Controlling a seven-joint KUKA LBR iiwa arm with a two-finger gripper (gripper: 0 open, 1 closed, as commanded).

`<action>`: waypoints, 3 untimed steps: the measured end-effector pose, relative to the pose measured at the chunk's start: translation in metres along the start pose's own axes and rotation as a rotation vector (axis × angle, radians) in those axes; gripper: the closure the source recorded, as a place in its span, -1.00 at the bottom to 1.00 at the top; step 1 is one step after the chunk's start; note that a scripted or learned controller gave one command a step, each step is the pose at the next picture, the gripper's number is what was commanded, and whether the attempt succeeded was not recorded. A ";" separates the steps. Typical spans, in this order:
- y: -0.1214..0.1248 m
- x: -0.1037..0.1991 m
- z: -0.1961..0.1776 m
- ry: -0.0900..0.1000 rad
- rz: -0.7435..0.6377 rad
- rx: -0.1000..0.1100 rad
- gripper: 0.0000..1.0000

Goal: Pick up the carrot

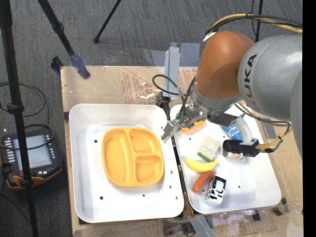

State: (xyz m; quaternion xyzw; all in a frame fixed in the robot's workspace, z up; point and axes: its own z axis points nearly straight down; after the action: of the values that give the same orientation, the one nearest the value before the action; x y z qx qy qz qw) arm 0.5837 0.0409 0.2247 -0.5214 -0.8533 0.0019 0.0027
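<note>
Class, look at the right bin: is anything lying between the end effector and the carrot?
Nothing visible does. The end effector sits right at the carrot, at the bin's upper left; the banana lies lower down.

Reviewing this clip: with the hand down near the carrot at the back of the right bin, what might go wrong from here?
1. The carrot lies partly under the hand and arm, so I cannot tell if it is gripped; a lift may come up without it.
2. The hand sits close to the wall between the left bin and right bin, so it may knock that edge.
3. The banana and sponge lie nearby and could get nudged.
</note>
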 end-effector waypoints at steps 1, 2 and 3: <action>-0.047 -0.077 0.041 0.001 0.172 0.000 -1.00; 0.015 -0.103 0.041 0.000 0.179 -0.001 -1.00; -0.007 -0.147 0.140 0.000 0.014 -0.003 -1.00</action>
State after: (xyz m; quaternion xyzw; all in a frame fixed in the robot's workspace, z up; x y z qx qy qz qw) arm 0.6440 -0.0930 0.0846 -0.5272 -0.8497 0.0005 0.0019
